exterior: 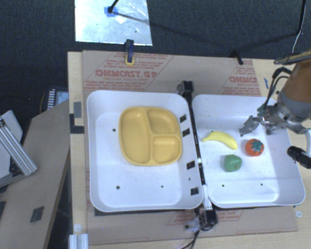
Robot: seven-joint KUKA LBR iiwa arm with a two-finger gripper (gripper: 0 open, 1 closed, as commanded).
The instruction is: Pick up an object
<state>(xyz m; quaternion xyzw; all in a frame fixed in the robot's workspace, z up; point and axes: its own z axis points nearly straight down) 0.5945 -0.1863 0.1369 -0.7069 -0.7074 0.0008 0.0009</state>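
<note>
Camera view looks down on two white bins on a tabletop. A yellow divided plate [149, 136] lies in the left bin [101, 191]. In the right bin [285, 191] a yellow banana [221, 138], an orange tomato-like toy [254, 147] and a green toy [231, 163] sit close together near the middle, well apart from the walls, likely leaving room to reach. The gripper [259, 122] hangs just beyond the orange toy, fingers spread, holding nothing, seemingly poised to descend.
</note>
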